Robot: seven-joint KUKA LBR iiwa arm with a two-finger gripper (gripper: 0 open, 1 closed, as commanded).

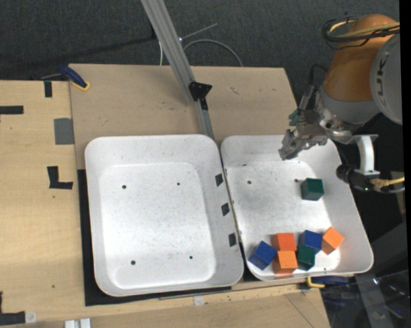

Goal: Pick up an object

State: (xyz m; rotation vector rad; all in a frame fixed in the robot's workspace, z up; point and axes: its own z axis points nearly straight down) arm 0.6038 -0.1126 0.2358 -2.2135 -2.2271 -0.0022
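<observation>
Plywood forms the surface (156, 94), which carries two shallow white bins side by side on a dark mat. The left bin (99, 197) has a speckled floor with a few small dark dots. The right bin (259, 158) contains all the candidate objects. A green block (313, 188) sits alone near the middle of its right half. A cluster lies against the near wall: a blue block (263, 254), two orange blocks (286, 251), a second blue block (312, 240), a dark green block (306, 257) and an orange block (332, 239) at the right end.

The gripper (290, 147) hangs over the far part of the right bin, above and to the left of the lone green block and well apart from the cluster. Nothing is visible between its fingers. Whether they stand wide or narrow cannot be determined from this angle.

Risks, as judged from this layout:
- The clustered blocks touch or nearly touch. A descent there may land a finger on a neighbouring block, or push the group against the wall.
- The lone green block is the clearer target, but an off-centre closure may tip it or slide it away.

Black tape marks, a grey patch (63, 130) and a blue-and-yellow clamp (75, 77) occupy the left of the surface. A metal rail (178, 53) crosses diagonally toward the gap between the bins. Dark flooring surrounds the bench.
</observation>
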